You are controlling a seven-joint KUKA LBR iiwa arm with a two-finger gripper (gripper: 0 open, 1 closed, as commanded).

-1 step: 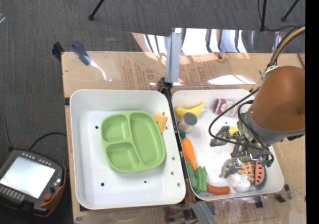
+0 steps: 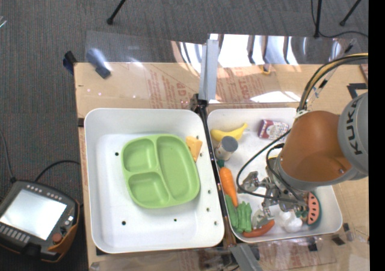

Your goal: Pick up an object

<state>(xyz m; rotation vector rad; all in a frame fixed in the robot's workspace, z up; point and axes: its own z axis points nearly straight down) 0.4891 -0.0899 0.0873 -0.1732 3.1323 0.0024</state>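
Two white bins on the desk [image 2: 138, 86], side by side. Left bin [image 2: 102, 137] has 1 green tray [image 2: 160, 170] w/ three sections, plus 1 yellow wedge [image 2: 194, 146] touching its upper right rim.

Right bin [image 2: 332, 215] is where the pickable stuff sits: 1 banana [image 2: 230, 133] near the top left, 1 small can [image 2: 227, 146] just below it, 1 red-white packet [image 2: 273, 128] at the top, 1 carrot [image 2: 228, 185] along the left wall, 1 green veg bunch [image 2: 242, 217] under the carrot, 1 melon slice [image 2: 313, 208] at lower right, 1 white lump [image 2: 292, 221] beside it, 1 red-orange strip [image 2: 260, 232] at the bottom.

One arm [image 2: 316, 146] comes in from the right, its orange band over the right bin. Pincer [image 2: 269, 203] hangs low in that bin, btwn the veg bunch and the melon slice, near the white lump. Can't tell whether it's spread or pinched; too much metal clutter. Nothing seen gripped.
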